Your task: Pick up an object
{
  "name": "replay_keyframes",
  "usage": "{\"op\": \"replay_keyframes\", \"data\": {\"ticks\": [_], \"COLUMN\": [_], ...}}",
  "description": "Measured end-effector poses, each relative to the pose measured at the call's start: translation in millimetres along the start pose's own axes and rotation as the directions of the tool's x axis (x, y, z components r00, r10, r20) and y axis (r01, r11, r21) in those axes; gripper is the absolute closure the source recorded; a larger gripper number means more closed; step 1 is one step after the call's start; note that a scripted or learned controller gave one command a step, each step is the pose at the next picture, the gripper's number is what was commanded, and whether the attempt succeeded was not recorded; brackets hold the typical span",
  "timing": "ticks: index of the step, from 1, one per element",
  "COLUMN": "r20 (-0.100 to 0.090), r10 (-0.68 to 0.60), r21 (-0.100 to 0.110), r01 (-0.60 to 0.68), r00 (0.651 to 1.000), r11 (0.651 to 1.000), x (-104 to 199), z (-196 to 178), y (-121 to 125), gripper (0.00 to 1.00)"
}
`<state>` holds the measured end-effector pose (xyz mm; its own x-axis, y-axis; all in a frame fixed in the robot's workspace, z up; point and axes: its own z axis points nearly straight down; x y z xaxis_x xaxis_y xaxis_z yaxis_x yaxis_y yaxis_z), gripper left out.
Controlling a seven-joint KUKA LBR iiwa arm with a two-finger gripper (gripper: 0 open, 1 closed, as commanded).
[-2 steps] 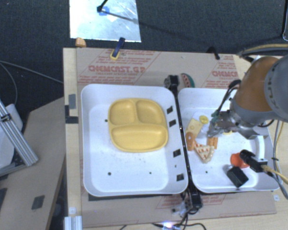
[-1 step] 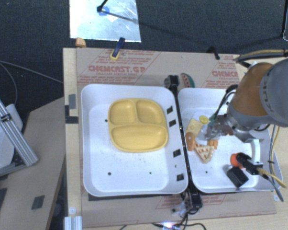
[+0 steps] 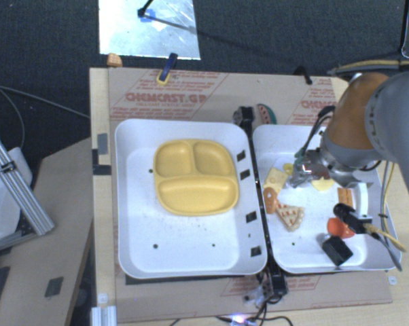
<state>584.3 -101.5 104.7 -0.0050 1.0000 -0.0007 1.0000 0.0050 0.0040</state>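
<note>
Hovering over the right bin (image 3: 376, 182), our gripper (image 3: 301, 175), grip state unclear to us, hangs just right of the cheese (image 3: 276, 178).

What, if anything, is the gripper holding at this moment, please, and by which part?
It cannot be told: the gripper is low in the right bin beside a pale yellow piece.

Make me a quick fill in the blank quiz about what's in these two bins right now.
1. The yellow divided plate lies in the ____ bin.
2. The arm hangs over the ____ bin.
3. The plate has ____ compartments.
4. The waffle slice lies in the ____ bin.

Missing words: left; right; three; right
</note>
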Motion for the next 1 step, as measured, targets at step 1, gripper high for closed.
{"op": "replay_keyframes", "data": {"ticks": [1], "r20": [-0.001], "r10": [0.004], "r21": [0.004], "r01": [-0.004], "r00": [1.000], "r11": [1.000], "x": [-0.1], "z": [21.0], "y": [-20.4], "gripper": [1.00]}}
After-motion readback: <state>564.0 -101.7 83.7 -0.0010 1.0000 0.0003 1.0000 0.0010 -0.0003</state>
